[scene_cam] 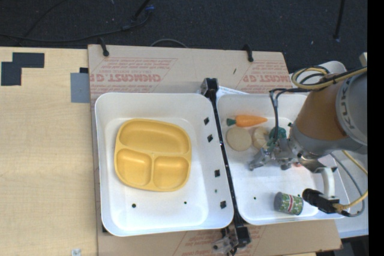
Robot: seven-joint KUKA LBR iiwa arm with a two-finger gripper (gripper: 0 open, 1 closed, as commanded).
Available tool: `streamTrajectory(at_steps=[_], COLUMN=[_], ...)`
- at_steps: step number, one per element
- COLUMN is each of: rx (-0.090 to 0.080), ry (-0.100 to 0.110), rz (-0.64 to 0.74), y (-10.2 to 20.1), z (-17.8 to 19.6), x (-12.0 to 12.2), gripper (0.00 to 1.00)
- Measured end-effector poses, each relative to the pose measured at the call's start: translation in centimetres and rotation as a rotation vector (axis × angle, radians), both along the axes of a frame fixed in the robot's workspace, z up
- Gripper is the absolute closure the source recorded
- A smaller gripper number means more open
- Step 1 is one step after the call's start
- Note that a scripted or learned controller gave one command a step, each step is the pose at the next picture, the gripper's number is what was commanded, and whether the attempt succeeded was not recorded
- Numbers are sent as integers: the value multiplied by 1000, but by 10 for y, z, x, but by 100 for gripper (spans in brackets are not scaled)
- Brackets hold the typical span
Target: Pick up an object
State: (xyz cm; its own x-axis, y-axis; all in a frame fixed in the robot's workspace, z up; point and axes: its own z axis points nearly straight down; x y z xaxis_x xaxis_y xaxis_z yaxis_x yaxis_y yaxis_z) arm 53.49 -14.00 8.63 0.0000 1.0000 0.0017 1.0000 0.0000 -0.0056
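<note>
The hand (268,156) sits low in the right bin (264,213); whether it is wide, narrow or holding anything I cannot tell. Just beside it lie a pale round disc (239,139) and, a little beyond, a carrot (251,121). The carrot looks light, stiff and smooth, probably plastic; take it across its thick middle, since the tapered end could slip.
</note>
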Motion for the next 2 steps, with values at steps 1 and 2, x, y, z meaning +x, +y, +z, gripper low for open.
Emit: streamTrajectory(at_steps=[1,2], rx=[1,-2], ry=[1,-5], rz=[-3,1], y=[-1,-4], z=[10,71], x=[0,-1], gripper=[100,100])
